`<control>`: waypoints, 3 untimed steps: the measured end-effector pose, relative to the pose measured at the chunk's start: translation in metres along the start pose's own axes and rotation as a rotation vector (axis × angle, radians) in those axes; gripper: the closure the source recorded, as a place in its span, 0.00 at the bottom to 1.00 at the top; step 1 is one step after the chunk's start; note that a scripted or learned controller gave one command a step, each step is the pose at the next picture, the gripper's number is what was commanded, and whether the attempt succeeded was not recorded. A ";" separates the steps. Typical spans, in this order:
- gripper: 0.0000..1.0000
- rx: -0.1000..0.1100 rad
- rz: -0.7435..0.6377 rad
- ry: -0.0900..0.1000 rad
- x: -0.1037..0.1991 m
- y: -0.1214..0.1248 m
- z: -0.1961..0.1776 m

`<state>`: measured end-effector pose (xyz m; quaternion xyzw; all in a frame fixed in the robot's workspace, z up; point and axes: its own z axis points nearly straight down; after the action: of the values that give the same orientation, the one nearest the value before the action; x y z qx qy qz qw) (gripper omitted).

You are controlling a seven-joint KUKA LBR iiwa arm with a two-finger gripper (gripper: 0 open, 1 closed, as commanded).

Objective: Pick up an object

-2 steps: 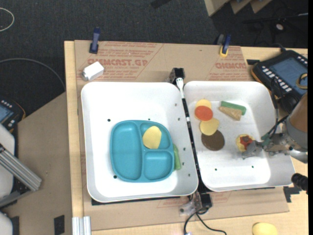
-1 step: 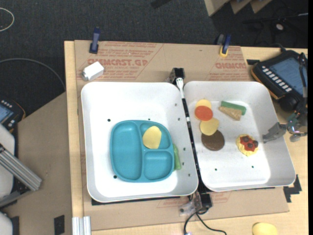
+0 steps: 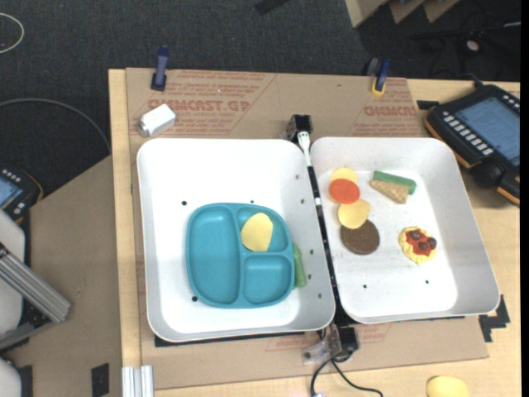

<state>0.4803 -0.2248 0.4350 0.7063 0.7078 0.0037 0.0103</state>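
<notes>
The right bin (image 3: 463, 222) holds several toy foods. An orange-red disc (image 3: 345, 191) lies over a yellow piece (image 3: 344, 175), with a yellow disc (image 3: 355, 214) and a brown disc (image 3: 360, 238) below it. A tan wedge with a green edge (image 3: 393, 184) lies toward the back. A small pizza-like piece (image 3: 417, 244) lies at the right. In the left bin (image 3: 165, 180) sits a teal divided plate (image 3: 223, 259) with a yellow oval piece (image 3: 257, 231) on it. A green piece (image 3: 298, 265) is tucked against the plate's right edge.
A small white block (image 3: 157, 120) lies on the cardboard behind the left bin. Blue clamps (image 3: 160, 67) (image 3: 379, 76) stand at the back edge. A black pendant (image 3: 483, 131) rests at the right. A yellow object (image 3: 446, 386) sits at the front right.
</notes>
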 end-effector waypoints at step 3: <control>1.00 0.017 0.002 0.009 0.242 -0.002 0.095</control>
<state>0.4800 0.0162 0.3376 0.7072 0.7070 0.0009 0.0009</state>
